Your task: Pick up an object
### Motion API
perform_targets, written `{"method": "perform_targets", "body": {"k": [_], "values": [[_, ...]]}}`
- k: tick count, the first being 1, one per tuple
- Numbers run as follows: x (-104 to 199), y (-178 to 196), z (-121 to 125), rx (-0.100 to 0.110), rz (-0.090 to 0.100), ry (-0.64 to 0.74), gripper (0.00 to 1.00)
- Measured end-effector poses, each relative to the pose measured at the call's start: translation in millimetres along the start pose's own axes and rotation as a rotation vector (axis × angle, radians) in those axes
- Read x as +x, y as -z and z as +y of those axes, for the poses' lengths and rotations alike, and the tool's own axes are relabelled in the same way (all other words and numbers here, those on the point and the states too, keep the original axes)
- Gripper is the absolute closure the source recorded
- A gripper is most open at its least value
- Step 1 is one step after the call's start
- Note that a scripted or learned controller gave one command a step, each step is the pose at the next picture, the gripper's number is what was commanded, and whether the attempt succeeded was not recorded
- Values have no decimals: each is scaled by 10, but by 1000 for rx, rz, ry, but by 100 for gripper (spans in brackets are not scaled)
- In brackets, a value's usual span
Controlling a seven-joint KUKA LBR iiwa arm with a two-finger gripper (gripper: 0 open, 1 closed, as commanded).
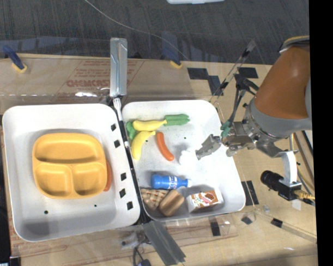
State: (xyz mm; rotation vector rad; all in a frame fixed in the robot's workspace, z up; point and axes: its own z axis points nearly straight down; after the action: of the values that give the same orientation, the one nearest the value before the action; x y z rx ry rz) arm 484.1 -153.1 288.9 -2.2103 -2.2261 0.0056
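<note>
My gripper hangs over the right part of the right bin, reaching in from the right, with no object visibly in it. To its left in that bin lie an orange-red carrot-like piece, two yellow bananas and a green vegetable. Along the bin's front lie a blue bottle, a brown bread roll, a ridged tan piece and a small printed carton. A faint white lump sits just left of the gripper.
The left bin holds a yellow divided plate with an orange item tucked at its right edge. A metal bar rises behind the wall between the bins. Cables and a black fitting lie right of the bins.
</note>
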Motion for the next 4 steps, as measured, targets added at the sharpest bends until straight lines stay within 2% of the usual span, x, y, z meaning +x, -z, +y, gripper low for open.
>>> {"method": "perform_targets", "body": {"k": [1, 2, 3, 4], "values": [[-149, -962, 795, 8, 1, -125, 0], [115, -1421, 1504, 2, 2, -23, 0], [470, -1988, 1159, -1, 0, 180, 0], [471, -1912, 1162, 3, 1, 185, 100]]}}
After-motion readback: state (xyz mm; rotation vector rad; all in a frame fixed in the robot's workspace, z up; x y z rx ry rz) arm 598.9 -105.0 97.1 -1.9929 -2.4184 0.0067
